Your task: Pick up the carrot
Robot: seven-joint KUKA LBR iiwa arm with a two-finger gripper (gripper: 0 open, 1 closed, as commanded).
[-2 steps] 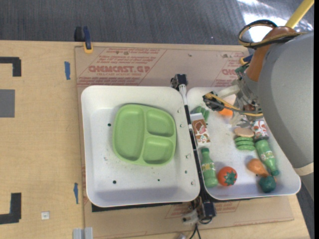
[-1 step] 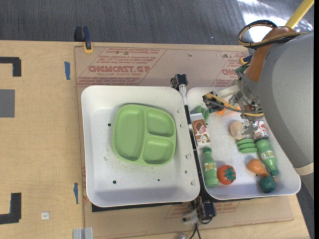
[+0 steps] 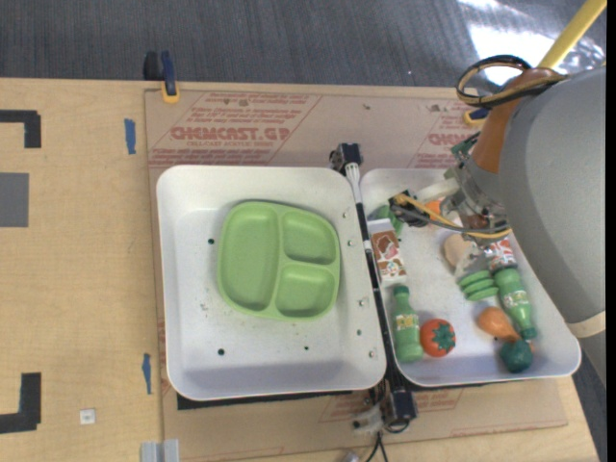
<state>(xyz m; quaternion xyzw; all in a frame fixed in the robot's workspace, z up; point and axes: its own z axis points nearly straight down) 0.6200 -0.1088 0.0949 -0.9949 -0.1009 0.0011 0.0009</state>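
Camera view: carrot lies in the right bin, near its front corner, beside a green bottle — likely light, rigid, slick plastic; grip across the thick middle. End effector state cannot be told.

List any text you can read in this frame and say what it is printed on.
"CHEMCAST. GP" (roughly; mirrored and faint), in red on the board behind the left bin.
More red print on the board behind the right bin: too blurred to read.
Labels on the two green bottles and the small packet: too small to read.
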